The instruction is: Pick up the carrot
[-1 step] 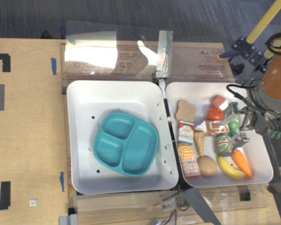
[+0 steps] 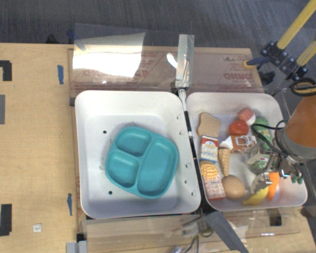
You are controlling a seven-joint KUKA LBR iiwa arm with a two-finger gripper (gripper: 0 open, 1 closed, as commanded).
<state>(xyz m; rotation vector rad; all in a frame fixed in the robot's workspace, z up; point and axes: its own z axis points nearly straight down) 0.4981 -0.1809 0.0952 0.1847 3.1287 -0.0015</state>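
**A:** Where is the short orange carrot (image 2: 274, 185)?

**B:** Near the front right corner of the right shallow white bin (image 2: 295, 196), standing roughly upright in the view, just beside the curved yellow banana (image 2: 256, 196). The claw (image 2: 267, 176) is right over it, at the end of the grey arm with the orange band (image 2: 307, 126) that reaches in from the right.

**A:** Has the claw got hold of it?

**B:** I cannot tell. Cables and metal parts crowd that spot, so how far the claw stands open is not clear, nor whether the carrot sits between anything.

**A:** What else lies in that bin?

**B:** A tan slice of bread (image 2: 208, 124), a red-and-white carton (image 2: 209, 151), a brown potato (image 2: 233, 186) and a red bottle-shaped item (image 2: 239, 126).

**A:** And the left bin?

**B:** The left white bin (image 2: 89, 141) holds a teal plastic tray with three compartments (image 2: 141, 162). Both bins rest on the pale wooden desk (image 2: 29, 141).
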